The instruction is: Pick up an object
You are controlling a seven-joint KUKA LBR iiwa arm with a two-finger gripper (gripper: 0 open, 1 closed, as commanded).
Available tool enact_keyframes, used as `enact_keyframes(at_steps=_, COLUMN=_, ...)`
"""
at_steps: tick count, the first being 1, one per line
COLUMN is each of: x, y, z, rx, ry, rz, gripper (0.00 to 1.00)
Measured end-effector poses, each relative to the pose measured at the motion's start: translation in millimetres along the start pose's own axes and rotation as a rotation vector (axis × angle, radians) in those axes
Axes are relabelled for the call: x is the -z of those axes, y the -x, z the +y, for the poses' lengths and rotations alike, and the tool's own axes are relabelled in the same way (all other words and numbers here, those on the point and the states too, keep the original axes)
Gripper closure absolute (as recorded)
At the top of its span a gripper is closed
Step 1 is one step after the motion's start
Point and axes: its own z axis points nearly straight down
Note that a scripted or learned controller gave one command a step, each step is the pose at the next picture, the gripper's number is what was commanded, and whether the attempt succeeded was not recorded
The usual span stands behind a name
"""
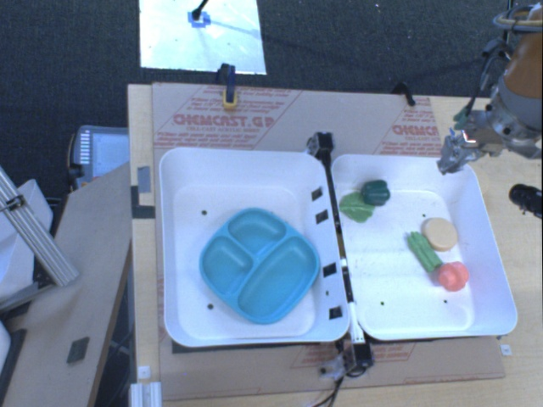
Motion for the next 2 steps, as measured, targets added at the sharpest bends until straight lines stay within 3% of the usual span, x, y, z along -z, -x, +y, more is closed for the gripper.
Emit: enact_keyframes(at_steps=2, x=-12, y=-100, z=-34, rx=0.004, ry=-0.007, rz=0.003, gripper=1.00)
